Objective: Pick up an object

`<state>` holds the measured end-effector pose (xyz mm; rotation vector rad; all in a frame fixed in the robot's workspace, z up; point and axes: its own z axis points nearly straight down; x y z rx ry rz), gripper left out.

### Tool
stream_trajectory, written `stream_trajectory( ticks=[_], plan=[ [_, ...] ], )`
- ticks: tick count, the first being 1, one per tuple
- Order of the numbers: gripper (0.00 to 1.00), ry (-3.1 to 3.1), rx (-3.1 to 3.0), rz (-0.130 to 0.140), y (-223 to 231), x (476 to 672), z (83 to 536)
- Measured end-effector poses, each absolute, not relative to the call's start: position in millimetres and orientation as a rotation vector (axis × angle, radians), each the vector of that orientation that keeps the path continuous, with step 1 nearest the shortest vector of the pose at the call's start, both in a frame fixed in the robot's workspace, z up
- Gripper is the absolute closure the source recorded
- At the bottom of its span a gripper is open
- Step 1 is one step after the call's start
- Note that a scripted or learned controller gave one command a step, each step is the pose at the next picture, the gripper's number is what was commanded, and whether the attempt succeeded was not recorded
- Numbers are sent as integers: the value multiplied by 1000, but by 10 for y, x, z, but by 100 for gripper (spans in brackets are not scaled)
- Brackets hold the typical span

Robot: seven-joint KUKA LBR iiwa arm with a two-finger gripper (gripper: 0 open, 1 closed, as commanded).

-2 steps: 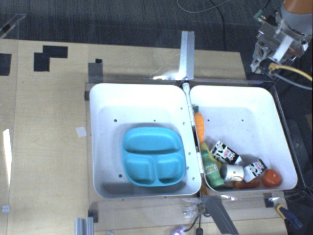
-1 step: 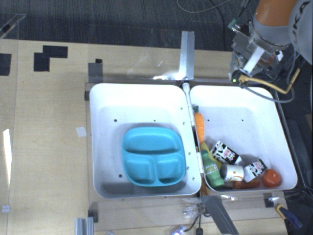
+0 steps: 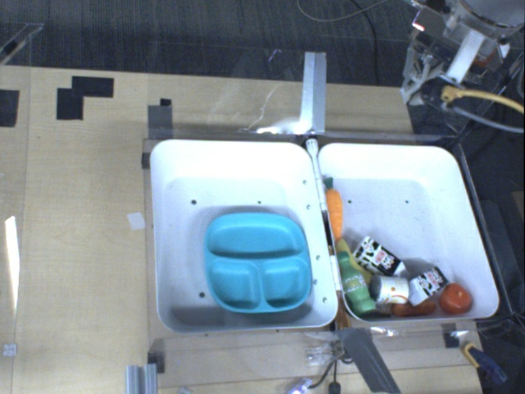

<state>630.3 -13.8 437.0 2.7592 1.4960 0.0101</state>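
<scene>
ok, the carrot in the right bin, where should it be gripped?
Probably mid-length on the carrot, coming straight down, fingers across its narrow width. It lies lengthwise against the right bin's left wall, so one finger has little room there.

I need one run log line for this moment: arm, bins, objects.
arm: top right, above bench, away from bins | left bin: blue tray | right bin: carrot, green bottle, tomato | pick: not yet done
</scene>
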Motion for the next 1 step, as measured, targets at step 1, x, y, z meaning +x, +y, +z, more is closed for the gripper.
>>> stream_trajectory(
  ticks=[1],
  plan=[
    [100,1281,2868,3,42,6538,3347]
  ],
)
